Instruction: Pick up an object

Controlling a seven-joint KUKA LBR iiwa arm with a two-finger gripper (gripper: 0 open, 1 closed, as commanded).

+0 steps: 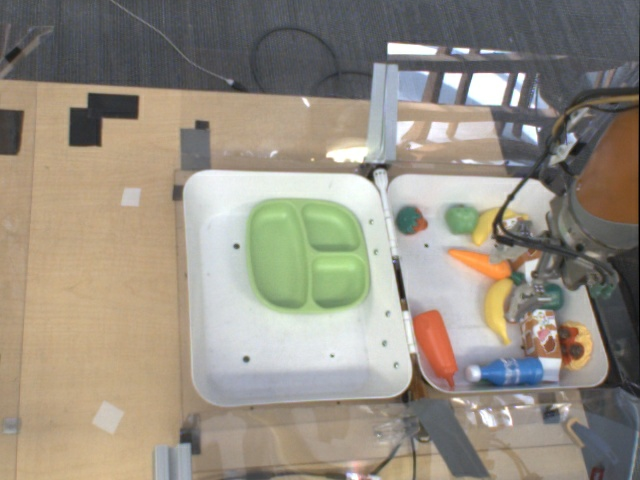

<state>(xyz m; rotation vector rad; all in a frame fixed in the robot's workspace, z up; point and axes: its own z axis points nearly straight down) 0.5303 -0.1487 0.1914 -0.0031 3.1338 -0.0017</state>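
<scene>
Gripper [533,298] low in right bin [470,373], beside banana [497,308] and carrot [482,262]; finger state unclear (cluttered). Approach step, by the look of it. Next: settle squarely over one item, close, lift straight up.

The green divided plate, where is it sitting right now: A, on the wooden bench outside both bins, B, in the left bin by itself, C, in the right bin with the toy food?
B: the green divided plate lies flat in the left bin, while the toy food fills the right bin.
</scene>
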